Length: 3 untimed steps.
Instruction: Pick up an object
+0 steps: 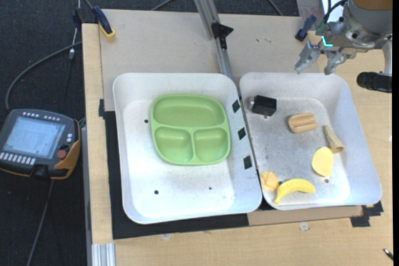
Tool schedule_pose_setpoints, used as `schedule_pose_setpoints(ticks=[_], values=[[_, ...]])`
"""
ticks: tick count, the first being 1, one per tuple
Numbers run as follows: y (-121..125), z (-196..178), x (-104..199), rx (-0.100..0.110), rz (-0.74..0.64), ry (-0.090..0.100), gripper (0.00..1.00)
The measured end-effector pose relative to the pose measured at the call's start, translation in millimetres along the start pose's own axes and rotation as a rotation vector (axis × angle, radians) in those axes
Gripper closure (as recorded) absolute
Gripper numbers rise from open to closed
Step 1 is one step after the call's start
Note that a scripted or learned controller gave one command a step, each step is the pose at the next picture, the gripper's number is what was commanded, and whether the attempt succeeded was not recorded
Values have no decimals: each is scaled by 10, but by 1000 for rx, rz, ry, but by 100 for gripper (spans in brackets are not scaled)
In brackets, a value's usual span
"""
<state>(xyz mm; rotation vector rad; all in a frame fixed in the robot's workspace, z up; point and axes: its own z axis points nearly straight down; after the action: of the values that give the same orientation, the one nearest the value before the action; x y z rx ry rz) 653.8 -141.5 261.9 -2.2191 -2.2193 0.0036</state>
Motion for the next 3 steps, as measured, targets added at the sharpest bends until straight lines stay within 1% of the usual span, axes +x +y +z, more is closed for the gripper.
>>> schedule_pose_setpoints(ticks=[1,2,3], values=[[7,-17,1,-3,-1,0,0],[20,610,42,3,-1,1,0],[35,1048,102,1,-1,1,0]])
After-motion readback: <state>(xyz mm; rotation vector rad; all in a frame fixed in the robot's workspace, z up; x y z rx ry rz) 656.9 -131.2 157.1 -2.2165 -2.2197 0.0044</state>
